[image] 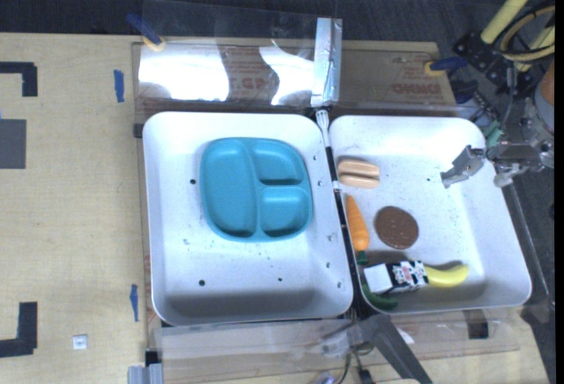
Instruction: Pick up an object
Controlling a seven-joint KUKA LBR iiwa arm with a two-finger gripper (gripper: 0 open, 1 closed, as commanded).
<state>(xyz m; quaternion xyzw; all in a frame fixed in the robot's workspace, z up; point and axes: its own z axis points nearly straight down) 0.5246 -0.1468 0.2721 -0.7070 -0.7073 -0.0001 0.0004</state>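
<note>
cam view: claw (471,164) at R bin (493,224) upper-R edge, state can't tell, nothing seen in it | R bin holds hot dog (358,172), carrot (358,224), brown disc (397,227), banana (448,275), small box (395,276) | L bin (167,224): blue divided tray (256,187)

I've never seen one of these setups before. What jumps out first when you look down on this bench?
The big blue divided plate in the middle of the left bin catches the eye first. Next comes the toy food in the right bin: a hot dog and carrot by the divider, a brown disc, and a banana near the front. The pincer hangs over that bin's far right corner.
</note>
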